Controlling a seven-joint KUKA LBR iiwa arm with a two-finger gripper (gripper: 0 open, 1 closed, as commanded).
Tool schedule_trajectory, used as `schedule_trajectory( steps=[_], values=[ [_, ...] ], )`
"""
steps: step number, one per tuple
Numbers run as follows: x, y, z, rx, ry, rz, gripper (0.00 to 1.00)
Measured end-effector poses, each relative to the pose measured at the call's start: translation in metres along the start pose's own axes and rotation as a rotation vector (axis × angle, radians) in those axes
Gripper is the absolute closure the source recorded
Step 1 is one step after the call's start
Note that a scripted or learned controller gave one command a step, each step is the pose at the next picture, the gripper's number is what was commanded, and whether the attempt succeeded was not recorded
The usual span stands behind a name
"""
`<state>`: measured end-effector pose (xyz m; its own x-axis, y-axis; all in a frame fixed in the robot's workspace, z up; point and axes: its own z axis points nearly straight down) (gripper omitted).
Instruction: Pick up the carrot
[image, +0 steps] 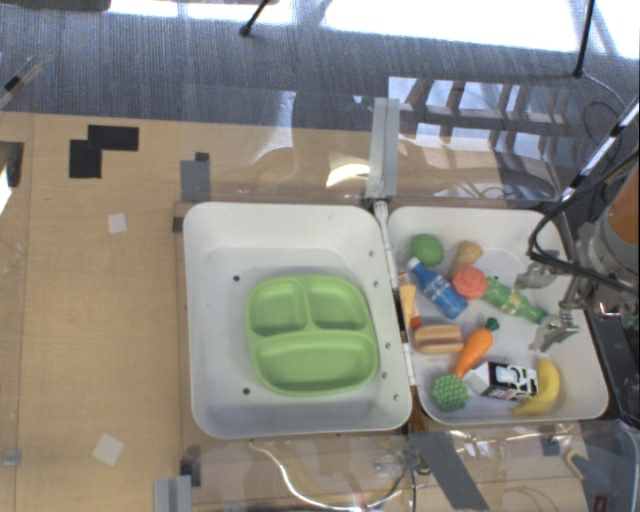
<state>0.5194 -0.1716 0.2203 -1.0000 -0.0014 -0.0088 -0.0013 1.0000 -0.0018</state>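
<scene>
The carrot (474, 350) looks like light, stiff, smooth plastic, lying tilted just right of the bun (437, 338); its thick orange middle suits gripping. The hand (556, 330) hangs right of the carrot, apart from it; whether it is spread or closed cannot be told.

Fixed overhead camera, slanted down, both bins (290, 225)

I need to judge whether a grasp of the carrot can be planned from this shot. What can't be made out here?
- Claw: small and dark over the right bin; its opening is unreadable.
- Arm: cut off by the right edge.
- Carrot: its lower tip meets the green bumpy toy; whether they touch is unclear.
- Black-and-white carton: print too small.
</scene>
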Motion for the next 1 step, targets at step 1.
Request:
schedule_trajectory(
  steps=[1],
  values=[
    [-0.0255, 0.0236, 0.1296, 0.003, -0.012, -0.040, 0.00]
  ],
)
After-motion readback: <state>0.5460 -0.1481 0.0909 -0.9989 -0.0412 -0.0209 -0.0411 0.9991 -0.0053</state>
